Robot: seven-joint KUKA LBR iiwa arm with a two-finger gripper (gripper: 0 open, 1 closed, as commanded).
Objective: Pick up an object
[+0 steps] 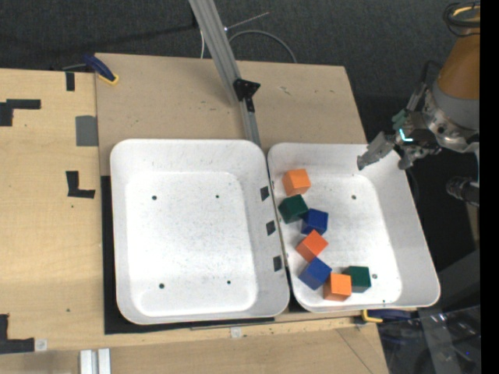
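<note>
The right bin [390,232] holds several small cubes along its left half. An orange cube [296,181] lies at the top, with a dark green cube [293,208] and a blue cube [315,220] just below it. Further down come another orange cube [312,245] and a blue cube [316,273]. A third orange cube [338,285] touches a green cube [359,277] near the front rim. My gripper [388,157] hovers over the bin's far right corner, well clear of the cubes. It is open, and nothing is between its fingers.
The left bin [187,224] sits beside the right one, their rims touching. A slanted metal pole [226,53] crosses the bench behind the bins. The wooden bench top [47,170] extends to the left.
</note>
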